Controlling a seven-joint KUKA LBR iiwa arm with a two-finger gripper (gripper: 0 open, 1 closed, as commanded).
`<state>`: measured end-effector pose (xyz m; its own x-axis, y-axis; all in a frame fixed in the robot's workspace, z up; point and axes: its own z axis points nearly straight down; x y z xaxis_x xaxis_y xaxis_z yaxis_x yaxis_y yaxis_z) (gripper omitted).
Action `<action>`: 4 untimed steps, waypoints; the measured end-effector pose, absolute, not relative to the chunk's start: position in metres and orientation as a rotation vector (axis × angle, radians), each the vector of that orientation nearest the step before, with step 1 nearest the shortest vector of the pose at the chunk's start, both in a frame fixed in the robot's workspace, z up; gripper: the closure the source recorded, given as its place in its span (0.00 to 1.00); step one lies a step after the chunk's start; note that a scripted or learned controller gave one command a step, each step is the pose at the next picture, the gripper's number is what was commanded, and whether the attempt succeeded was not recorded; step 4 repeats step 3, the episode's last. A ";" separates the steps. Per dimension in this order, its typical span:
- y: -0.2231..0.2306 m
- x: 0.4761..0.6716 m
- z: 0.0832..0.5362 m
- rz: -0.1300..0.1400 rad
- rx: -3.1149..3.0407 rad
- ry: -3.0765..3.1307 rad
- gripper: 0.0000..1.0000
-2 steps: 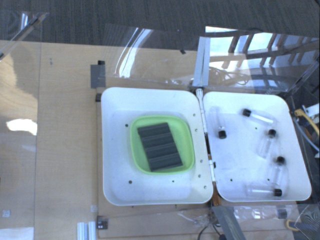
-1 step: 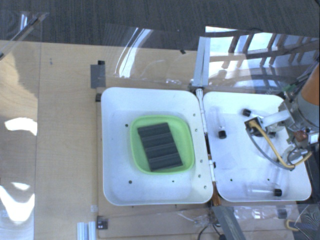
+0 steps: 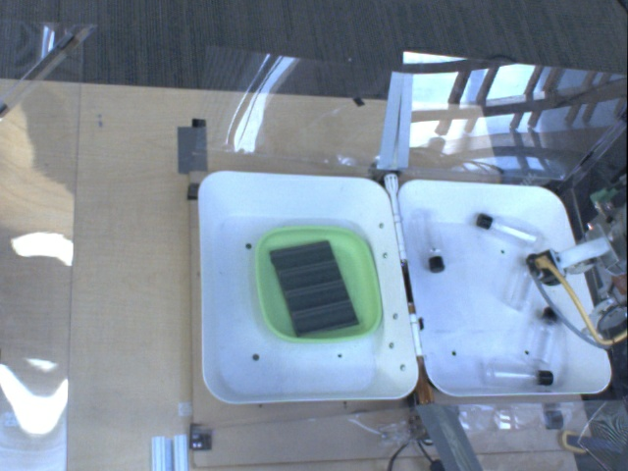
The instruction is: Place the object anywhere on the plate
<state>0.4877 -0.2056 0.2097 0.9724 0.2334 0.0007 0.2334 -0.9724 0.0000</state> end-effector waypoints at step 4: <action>-0.205 0.488 0.233 -0.001 -3.125 -0.321 0.00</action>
